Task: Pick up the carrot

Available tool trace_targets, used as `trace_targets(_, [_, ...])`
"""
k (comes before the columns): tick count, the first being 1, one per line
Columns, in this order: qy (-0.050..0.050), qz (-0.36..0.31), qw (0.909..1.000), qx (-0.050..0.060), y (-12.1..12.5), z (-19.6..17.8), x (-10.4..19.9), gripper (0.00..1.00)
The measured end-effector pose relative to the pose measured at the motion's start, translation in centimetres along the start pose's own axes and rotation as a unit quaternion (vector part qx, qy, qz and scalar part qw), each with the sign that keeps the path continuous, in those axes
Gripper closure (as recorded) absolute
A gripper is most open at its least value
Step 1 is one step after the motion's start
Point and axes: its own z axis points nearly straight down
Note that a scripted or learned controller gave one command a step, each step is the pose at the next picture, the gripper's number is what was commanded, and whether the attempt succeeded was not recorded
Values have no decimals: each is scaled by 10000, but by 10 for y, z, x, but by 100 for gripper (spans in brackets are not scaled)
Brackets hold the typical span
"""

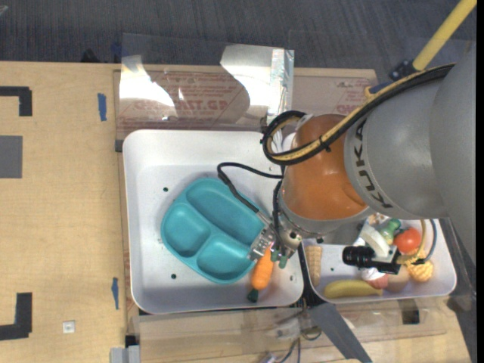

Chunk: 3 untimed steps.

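Left bin point(144, 203) on tan bench point(53, 203); grey floor behind. Gripper point(274, 249) fingers closed around carrot point(262, 274) top, beside teal tray point(212, 229).

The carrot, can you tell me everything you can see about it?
The carrot is small and bright orange, smooth like a plastic toy, with a dark green stub at its lower end. It lies tilted in the left bin, near the bottom right corner, just beside the teal plate. Its upper end sits right under the gripper, which is down on it. Whether the gripper really grips it is hard to tell, because the arm covers that part.
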Motion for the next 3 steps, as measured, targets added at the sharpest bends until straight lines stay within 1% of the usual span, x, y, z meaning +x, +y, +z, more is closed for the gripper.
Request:
trace_targets(1, [-23,-981,9952,-26,61,-24,-17,100])
trace_targets(2, [-24,-615,9981,-20,82,-26,-61,100])
trace_targets(3, [-31,-132,9999,-26,55,-51,-85,100])
